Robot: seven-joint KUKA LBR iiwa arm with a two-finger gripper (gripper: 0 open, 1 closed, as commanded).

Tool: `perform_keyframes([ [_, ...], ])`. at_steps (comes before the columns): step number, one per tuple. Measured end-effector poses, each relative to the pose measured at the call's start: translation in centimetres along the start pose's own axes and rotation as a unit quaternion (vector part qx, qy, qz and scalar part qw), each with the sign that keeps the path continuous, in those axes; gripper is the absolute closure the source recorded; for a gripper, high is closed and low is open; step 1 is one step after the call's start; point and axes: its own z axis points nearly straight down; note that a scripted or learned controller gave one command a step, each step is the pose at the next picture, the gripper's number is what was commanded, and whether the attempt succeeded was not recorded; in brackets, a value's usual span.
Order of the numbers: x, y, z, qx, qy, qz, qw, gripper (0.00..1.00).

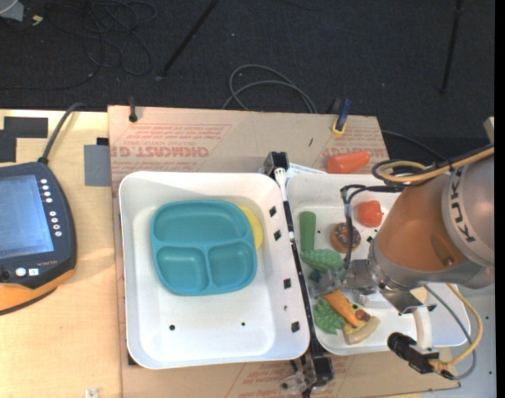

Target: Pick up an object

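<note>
The left bin has plenty of open floor along its front and left side; a teal tray with three wells lies in its upper middle, and a yellow thing peeks out from behind the tray's right edge. The right bin is crowded. The arm comes in from the right and covers much of it, leaving free only a strip along the left wall.

The claw is down low in the right bin among the toys; the arm hides it too much to tell its state. Just below it lies a carrot, orange, slanting toward the front right, on top of a green leafy thing, with a tan piece at its lower end. Just to the claw's left is a knobbly green piece, and above that an upright green stick. A brown round item and a red ball lie farther back.

Both bins stand on cardboard over the surface. An orange-red object rests on the cardboard behind the right bin. A handheld screen lies at far left, and dark carpet with cables runs behind.
</note>
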Motion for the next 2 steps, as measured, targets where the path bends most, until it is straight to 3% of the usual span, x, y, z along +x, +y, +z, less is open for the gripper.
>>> perform_keyframes([
  [1,-0.3,0.0,-0.9,0.000,-0.002,0.005,1.0000,1.00],
  [2,7.6,0.2,-9.2,0.016,0.005,-0.002,0.9999,1.00],
])
